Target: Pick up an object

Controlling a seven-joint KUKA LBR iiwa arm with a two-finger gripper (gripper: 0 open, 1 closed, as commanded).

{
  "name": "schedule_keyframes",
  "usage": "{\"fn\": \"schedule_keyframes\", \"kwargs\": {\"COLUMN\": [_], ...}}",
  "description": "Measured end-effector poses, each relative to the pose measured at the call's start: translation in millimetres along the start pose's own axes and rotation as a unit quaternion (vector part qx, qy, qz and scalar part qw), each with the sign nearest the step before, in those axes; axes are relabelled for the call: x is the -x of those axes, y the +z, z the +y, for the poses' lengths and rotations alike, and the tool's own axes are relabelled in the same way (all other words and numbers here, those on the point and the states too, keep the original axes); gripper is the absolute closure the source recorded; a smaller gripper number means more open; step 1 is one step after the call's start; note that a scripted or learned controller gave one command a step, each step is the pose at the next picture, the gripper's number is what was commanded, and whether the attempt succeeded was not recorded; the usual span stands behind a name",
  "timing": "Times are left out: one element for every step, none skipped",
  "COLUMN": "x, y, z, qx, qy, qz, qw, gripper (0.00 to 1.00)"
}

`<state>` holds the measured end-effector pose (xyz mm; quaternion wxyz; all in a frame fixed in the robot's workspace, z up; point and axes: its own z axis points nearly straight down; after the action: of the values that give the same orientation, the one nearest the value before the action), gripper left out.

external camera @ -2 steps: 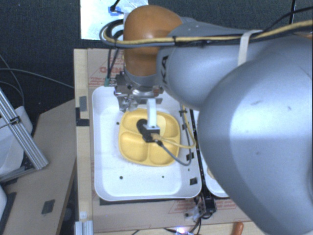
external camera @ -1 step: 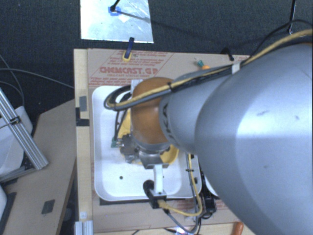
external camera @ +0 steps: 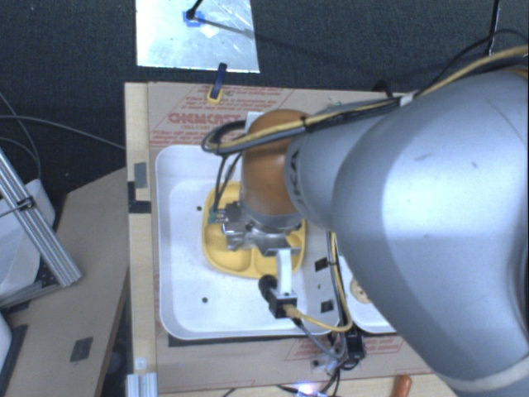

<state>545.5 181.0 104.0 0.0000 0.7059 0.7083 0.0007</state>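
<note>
Down in the left white bin (external camera: 178, 222) on the worktop, the arm's wrist is parked right over a yellow object (external camera: 221, 251), so you're looking at the reach-and-grasp step, I'd say. The gripper (external camera: 252, 238) sits on top of it, but whether it's spread or pinching, I can't tell. Next you'd want a confirmed grip before lifting.

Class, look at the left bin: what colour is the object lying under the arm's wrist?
Yellow: the object shows in the camera view, partly covered by the arm.
</note>
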Motion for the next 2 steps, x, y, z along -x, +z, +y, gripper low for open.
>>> {"fn": "schedule_keyframes", "kwargs": {"x": [-27.0,37.1], "y": [-196.9,-223.5], "z": [41.5,-8.5], "qx": [0.010,0.001], "qy": [-0.001,0.003], "qz": [0.003,0.000], "qw": [0.9999,1.0000], "gripper": [1.00,1.00]}}
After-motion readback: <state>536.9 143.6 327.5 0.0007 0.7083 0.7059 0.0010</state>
